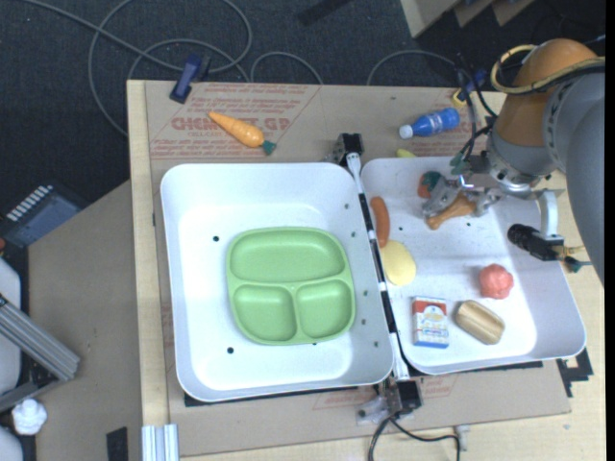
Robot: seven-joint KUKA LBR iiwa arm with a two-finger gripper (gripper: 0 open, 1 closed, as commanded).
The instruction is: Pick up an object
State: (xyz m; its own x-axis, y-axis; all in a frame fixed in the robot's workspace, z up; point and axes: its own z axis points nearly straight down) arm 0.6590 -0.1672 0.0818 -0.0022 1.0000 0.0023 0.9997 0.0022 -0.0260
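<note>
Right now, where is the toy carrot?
The carrot lies on the cardboard behind the left bin, outside both bins, near a blue clip.

Both bins (192, 286) look like smooth, glossy white plastic; the green tray (288, 284) is matt plastic; the bench (154, 161) is dull cardboard-brown board.

- Robotics laboratory: a grey arm (577, 104) with an orange band reaches over a plywood worktop (288, 113).
- Two white bins (192, 257) hold toy test objects.
- Loose cables (144, 27) trail across dark carpet (58, 113); aluminium framing (38, 339) stands alongside.
</note>
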